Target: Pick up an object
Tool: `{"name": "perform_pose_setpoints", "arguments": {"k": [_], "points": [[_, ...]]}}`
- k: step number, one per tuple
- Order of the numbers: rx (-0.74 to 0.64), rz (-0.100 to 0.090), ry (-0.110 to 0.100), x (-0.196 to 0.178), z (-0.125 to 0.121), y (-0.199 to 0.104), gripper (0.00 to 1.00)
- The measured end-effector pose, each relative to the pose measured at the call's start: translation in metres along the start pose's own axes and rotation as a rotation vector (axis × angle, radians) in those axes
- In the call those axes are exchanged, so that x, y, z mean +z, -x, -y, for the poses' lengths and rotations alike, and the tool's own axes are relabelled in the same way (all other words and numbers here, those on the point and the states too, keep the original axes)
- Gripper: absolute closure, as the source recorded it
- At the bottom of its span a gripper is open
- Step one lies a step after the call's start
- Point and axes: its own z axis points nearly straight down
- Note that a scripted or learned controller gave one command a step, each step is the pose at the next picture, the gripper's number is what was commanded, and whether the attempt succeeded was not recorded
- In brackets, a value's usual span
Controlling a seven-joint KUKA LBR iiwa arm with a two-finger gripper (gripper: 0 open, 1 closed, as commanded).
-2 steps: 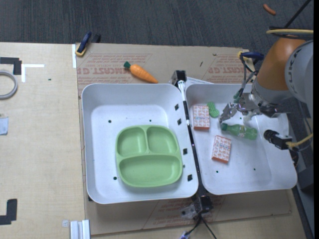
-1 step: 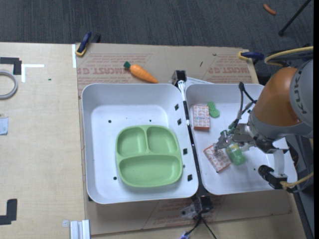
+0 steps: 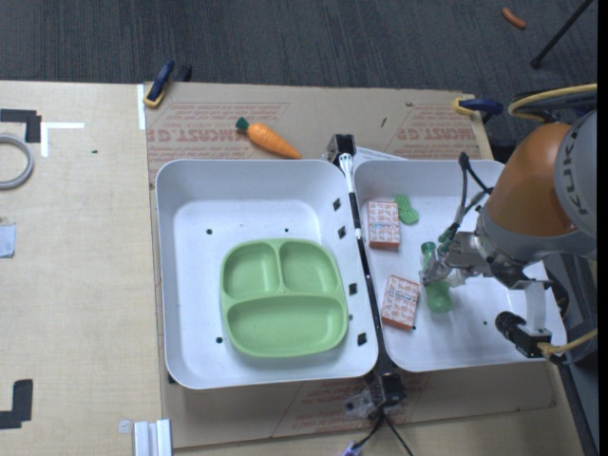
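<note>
Across the bench we see two shallow white bins side by side on brown cardboard: the left bin [image 3: 180, 255] and the right bin [image 3: 475, 345], joined by black clips along their shared wall. Reaching in from the right, the grey arm [image 3: 546, 198] with its orange band hangs over the right bin, and its gripper [image 3: 439, 272] sits low near the bin's middle. Next in size, a green divided plate [image 3: 283, 297] lies flat in the left bin, towards its near side. Two small red-and-white boxes lie in the right bin: one box [image 3: 384, 224] near the far left corner, the other box [image 3: 400, 301] closer to us, just left of the gripper. A toy carrot [image 3: 269, 139] rests on the cardboard beyond the left bin. A small green piece [image 3: 408, 210] lies just right of the farther box. Smallest, a translucent green object [image 3: 438, 296] sits directly at the gripper's tip; it seems to touch the fingers, but we cannot tell how far apart the jaws stand or whether they grip it.
</note>
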Motion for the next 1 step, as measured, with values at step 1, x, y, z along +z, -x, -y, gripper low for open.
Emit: {"name": "perform_pose_setpoints", "arguments": {"k": [1], "points": [[0.106,0.001,0.001,-0.1054,-0.0029,-0.0503,1.00]]}}
